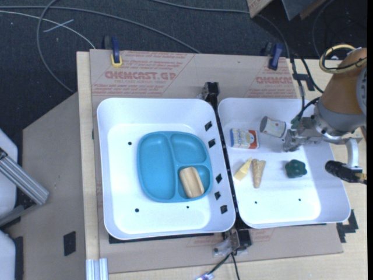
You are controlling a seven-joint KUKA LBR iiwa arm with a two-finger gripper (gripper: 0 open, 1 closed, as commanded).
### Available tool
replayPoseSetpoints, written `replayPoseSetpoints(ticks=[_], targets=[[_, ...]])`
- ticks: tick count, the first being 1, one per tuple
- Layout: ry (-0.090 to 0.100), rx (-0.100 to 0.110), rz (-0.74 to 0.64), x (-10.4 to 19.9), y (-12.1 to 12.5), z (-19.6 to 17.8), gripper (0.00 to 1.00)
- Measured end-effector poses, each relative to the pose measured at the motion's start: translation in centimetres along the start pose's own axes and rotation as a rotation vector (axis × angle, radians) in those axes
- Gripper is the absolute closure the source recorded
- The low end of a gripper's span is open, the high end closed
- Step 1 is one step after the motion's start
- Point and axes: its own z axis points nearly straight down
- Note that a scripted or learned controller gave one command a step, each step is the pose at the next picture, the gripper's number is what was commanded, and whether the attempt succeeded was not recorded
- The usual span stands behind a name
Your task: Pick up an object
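Your robot's grey metal gripper (289,140) hangs low over the right white plastic bin (280,214), near its back right side. You cannot tell from up here if it is wide or narrow, and nothing seems to sit in it.

Look at what lies close by. A small grey block (271,126) is just beside the gripper, toward the left. A dark green lumpy toy (295,168) sits just in front of it. A little white box with red and blue print (243,137) rests farther left, and two pale wedge pieces (250,170) lie near the middle of the bin.

Watch out here. If the gripper drops between the grey block and the green toy, it may push one away and grab only air. The green toy looks round and may slip.

In the left white bin (116,214), a tan bread roll (191,181) rests in a blue divided plate (154,168), well apart from the arm.
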Motion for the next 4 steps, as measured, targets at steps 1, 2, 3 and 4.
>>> replayPoseSetpoints(ticks=[1,2,3,4], targets=[[-0.003,-0.006,-0.001,0.5,0.9,-5.9,1.00],[-0.003,-0.005,0.000,-0.3,0.3,-11.2,1.00],[-0.002,-0.004,0.000,-0.3,0.4,-14.5,1.00],[0.001,0.003,-0.003,4.9,-1.3,-15.2,1.00]])
